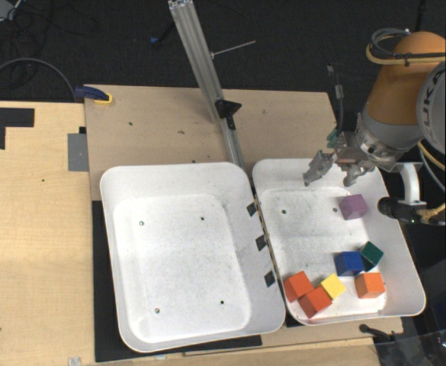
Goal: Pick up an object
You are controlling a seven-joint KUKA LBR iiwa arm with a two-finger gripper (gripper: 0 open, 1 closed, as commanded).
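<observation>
The right bin holds several small blocks. A purple block lies near its far right side. Toward the front sit a blue block, a dark green block, a yellow block, an orange block and two red-orange blocks. My gripper hangs over the bin's far edge, up and left of the purple block. Its fingers are spread open with nothing between them.
The left bin sits beside the right one, joined by black clips. A slanted aluminium rail rises behind the bins. The arm's orange band is at the upper right.
</observation>
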